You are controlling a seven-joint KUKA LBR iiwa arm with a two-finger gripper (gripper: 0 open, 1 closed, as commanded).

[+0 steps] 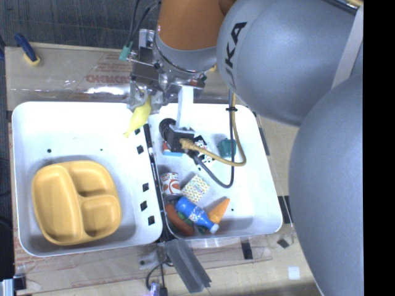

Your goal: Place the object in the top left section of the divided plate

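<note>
The arm reached in from above; its claw (145, 98) pinched a yellow object (138, 118) hanging below, the divided plate (75, 200) lying lower left.

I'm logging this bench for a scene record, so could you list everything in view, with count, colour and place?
Bins: two, white, side by side.
Divided plate: one, yellow, left bin.
Banana: one, yellow, between the gripper's fingers above the left bin's far right corner.
Bottle: one, blue, right bin near end.
Carrot: one, orange, beside the bottle.
Teal object: one, right bin.
Arm: one, grey with orange band.
Gripper: one, holding the banana.
</note>
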